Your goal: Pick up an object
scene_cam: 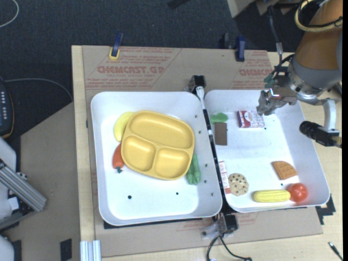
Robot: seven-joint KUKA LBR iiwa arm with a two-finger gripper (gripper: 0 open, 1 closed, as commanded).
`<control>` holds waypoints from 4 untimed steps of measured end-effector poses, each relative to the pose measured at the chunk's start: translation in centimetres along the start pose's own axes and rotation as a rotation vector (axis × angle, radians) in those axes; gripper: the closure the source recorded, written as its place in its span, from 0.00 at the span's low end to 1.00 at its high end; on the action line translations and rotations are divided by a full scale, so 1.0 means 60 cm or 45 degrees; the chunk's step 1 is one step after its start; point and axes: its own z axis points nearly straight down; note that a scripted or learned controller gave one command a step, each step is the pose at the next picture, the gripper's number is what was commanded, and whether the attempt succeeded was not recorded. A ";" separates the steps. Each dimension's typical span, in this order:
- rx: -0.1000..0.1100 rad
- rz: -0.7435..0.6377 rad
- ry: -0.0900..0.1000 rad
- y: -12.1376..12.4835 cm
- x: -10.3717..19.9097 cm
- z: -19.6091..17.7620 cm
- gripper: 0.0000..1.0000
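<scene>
A: Nearest to you, at the near edge of the right bin, you see a corn cob lying flat, and a red tomato touching its right end. Just left of the corn is a round cookie, and a little farther than the tomato there is a brown wedge, like a slice of bread.

B: And where is the gripper?

A: The gripper is over the far part of the right bin, coming in from the right. Its tip hangs just to the right of a small red and white carton, which lies flat on the bin floor. You can see the carton beside the tip, not between the fingers.

B: Are the fingers open or closed?

A: You cannot tell from here; the tip is small and dark against the wrist. Nothing is seen held in it.

B: What else is near the carton?

A: To its left lies a brown rectangular bar, and just beyond that a small green piece, both close to the wall between the bins.

B: And the left bin?

A: It holds a yellow divided plate with three compartments. A yellow thing shows from under its far left side, a red pepper lies at its left edge, and a green leafy piece at its near right edge.
</scene>
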 end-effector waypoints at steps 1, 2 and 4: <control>0.012 -0.003 0.005 -0.058 0.059 -0.016 1.00; 0.015 0.000 0.005 -0.129 0.100 -0.001 1.00; 0.004 -0.001 0.002 -0.128 0.137 -0.008 1.00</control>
